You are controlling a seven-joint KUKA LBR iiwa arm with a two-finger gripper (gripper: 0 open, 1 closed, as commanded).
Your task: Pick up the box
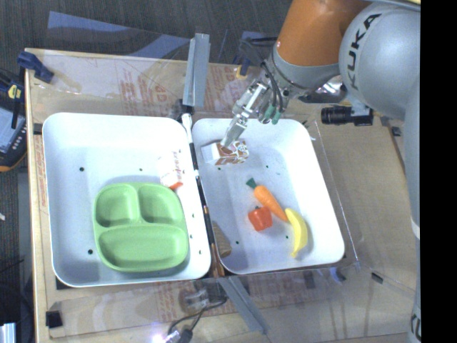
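A small white and brown box (230, 154) lies in the far left corner of the right bin (325, 191). My gripper (233, 140) reaches down from the upper right, and its tip sits right on the top of this box, touching or nearly touching it. The box looks slightly tilted, and I cannot tell whether it rests on the bin floor. A second small white carton (170, 170) with an orange-red end lies in the left bin (57, 191), near the wall between the bins.
A carrot (268, 199), a red pepper (260, 219) and a banana (297, 232) lie in the middle and front of the right bin. A green divided plate (141, 227) occupies the front of the left bin. The arm's orange band (318, 20) hangs over the far right.
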